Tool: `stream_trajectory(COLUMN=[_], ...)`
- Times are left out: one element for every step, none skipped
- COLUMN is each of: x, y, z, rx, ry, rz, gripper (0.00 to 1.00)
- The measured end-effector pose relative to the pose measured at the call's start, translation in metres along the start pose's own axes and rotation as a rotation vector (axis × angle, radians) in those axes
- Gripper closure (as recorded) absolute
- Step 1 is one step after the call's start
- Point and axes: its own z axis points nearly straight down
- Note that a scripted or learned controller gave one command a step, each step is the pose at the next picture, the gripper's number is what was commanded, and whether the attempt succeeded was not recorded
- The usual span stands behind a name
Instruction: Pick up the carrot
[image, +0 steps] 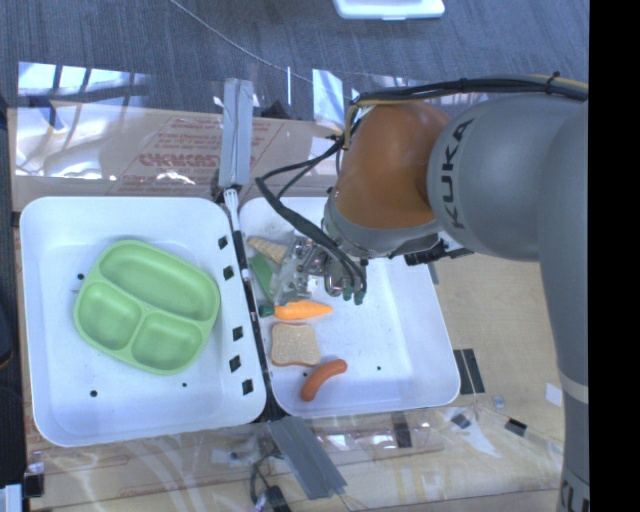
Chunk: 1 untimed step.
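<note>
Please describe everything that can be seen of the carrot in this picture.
The carrot is small and orange, smooth like a plastic toy, thick at the left end and tapering to a point at the right. It lies flat, almost level across the view, on the floor of the right bin, near its left wall. The slice of bread lies just below it, close or touching. The gripper hangs just above it.

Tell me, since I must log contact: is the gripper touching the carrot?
Cannot tell. In the camera view the gripper sits right above the carrot, its lower parts overlapping the carrot's top edge.
</note>
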Motion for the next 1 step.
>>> stream_trajectory(x=[-0.0061], y=[0.0193], z=[-0.0473], rx=[0.003], ry=[0.002], rz=[0.26], gripper=[1.0])
